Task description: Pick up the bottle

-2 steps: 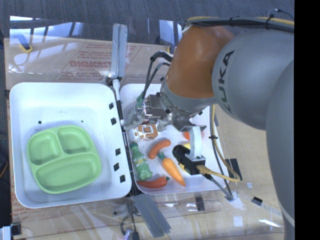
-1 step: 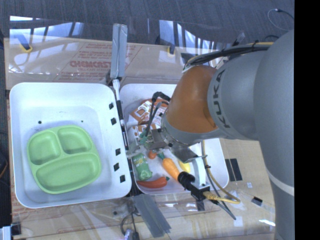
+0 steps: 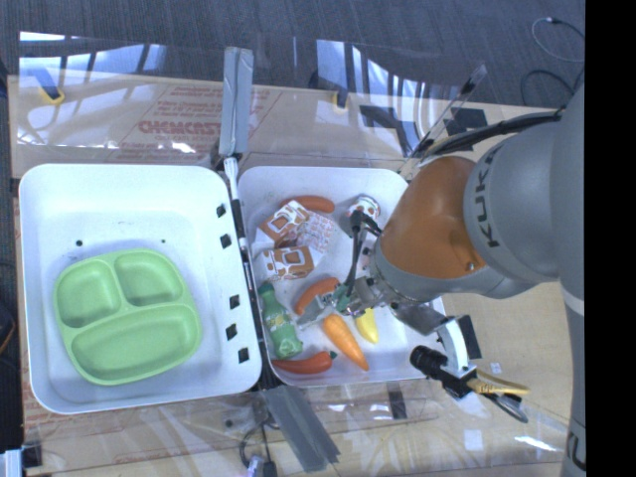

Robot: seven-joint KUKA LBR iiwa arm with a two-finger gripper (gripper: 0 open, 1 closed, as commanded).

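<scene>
Bottle (image 3: 279, 323): green, lying in right bin (image 3: 393, 179) by its left wall, near carrot (image 3: 345, 338).
Gripper (image 3: 343, 301): low over toys mid-bin, beside bottle; open/shut n/k.
Left bin (image 3: 40, 192): green tray (image 3: 126, 315).

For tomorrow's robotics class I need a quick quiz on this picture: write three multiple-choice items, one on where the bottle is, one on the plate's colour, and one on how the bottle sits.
1. Where is the bottle?
A. In the left bin
B. In the right bin, near its left wall
C. On the bench outside both bins

2. What colour is the plate in the left bin?
A. Green
B. Red
C. Blue

3. How does the bottle sit?
A. Standing upright
B. Lifted clear of the bin
C. Lying on its side on the bin floor

Answers:
1 B: the bottle lies along the left wall of the right bin, beside the carrot.
2 A: the plate with its three compartments is light green.
3 C: its long side rests flat among the toy food, with the gripper near it.
</scene>
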